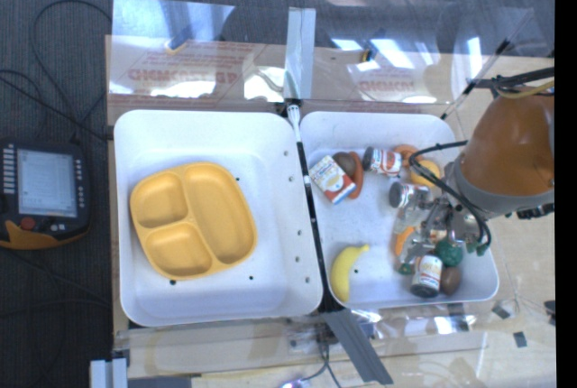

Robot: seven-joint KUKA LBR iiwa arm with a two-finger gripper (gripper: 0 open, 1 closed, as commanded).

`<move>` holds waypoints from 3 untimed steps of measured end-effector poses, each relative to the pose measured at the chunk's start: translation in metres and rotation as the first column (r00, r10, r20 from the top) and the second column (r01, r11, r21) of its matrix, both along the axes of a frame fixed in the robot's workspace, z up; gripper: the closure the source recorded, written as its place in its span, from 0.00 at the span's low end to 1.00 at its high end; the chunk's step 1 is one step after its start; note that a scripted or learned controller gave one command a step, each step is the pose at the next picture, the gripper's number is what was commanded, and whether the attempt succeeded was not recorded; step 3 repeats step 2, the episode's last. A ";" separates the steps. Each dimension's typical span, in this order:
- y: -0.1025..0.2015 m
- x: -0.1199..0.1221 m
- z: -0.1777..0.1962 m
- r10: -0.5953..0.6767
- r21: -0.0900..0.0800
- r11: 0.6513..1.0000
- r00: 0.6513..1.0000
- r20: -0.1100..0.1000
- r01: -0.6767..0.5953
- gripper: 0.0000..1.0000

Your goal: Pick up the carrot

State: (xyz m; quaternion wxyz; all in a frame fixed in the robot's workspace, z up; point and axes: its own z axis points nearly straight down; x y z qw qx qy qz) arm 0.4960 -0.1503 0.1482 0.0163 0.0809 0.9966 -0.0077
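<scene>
While low in right bin (pixel 478 287):
Gripper (pixel 433 233): opening unclear, beside carrot (pixel 403 242).
Hold: cannot tell.

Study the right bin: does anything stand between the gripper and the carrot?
Nothing visible does. The gripper hangs just right of the carrot, an orange piece in the right bin. A small bottle stands close below and a jar above, crowding the carrot rather than blocking it.
</scene>
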 end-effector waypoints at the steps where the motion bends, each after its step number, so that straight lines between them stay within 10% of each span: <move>1: 0.000 0.001 0.009 -0.001 -0.002 1.000 1.000 0.002 0.001 1.00; 2: 0.044 -0.011 0.033 -0.305 0.018 0.952 0.952 -0.029 0.306 1.00; 3: 0.044 -0.011 0.033 -0.305 0.018 0.952 0.952 -0.029 0.306 1.00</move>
